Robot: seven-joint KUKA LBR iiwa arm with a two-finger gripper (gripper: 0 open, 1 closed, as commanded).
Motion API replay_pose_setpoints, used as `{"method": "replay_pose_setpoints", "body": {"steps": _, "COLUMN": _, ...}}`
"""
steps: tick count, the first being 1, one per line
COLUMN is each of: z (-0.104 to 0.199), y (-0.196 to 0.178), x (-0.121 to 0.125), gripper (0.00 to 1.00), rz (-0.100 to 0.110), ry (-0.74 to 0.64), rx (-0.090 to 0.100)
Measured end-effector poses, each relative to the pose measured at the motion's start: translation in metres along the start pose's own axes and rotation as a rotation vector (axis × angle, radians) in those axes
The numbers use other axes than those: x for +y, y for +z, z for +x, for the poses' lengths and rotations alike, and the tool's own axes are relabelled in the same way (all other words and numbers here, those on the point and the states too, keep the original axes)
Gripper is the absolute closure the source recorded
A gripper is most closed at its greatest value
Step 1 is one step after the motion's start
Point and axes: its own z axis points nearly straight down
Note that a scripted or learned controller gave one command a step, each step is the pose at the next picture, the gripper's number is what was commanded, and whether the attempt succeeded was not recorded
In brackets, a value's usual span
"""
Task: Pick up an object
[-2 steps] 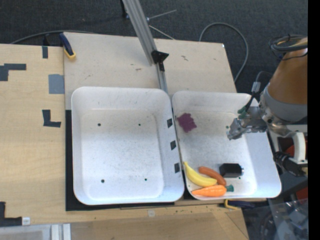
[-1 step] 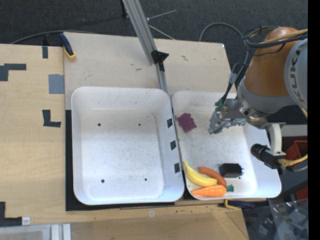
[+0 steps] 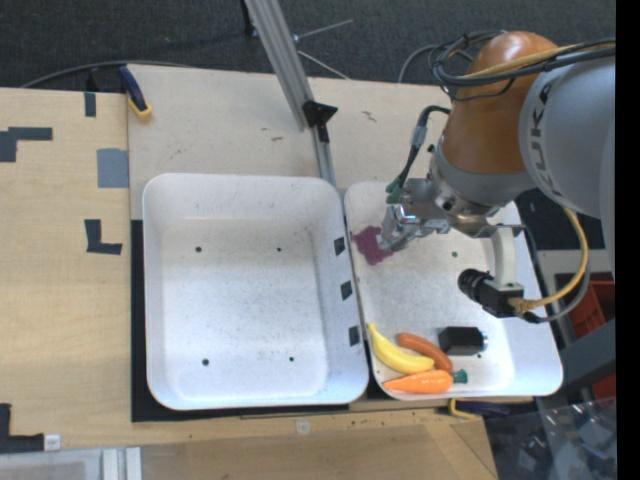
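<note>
A robotics lab: 2 white bins (image 3: 240,193) on a taped plywood bench (image 3: 60,268).

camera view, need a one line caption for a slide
KUKA arm's gripper poised at a purple object in the right bin, with banana and carrots nearby.

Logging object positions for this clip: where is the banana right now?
The banana lies in the right bin, near its front left corner, touching the two carrots beside it.
</note>
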Motion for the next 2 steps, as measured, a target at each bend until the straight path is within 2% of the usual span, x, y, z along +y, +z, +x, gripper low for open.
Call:
{"method": "replay_pose_setpoints", "body": {"steps": 1, "z": 0.046, "y": 0.017, "x": 0.013, "gripper": 1.0, "rz": 0.002, "ry": 0.001, "rx": -0.001}}
{"method": "replay_pose_setpoints", "body": {"steps": 2, "z": 0.092, "y": 0.035, "x": 0.037, "gripper": 1.0, "rz": 0.001, "ry": 0.001, "rx": -0.002}}
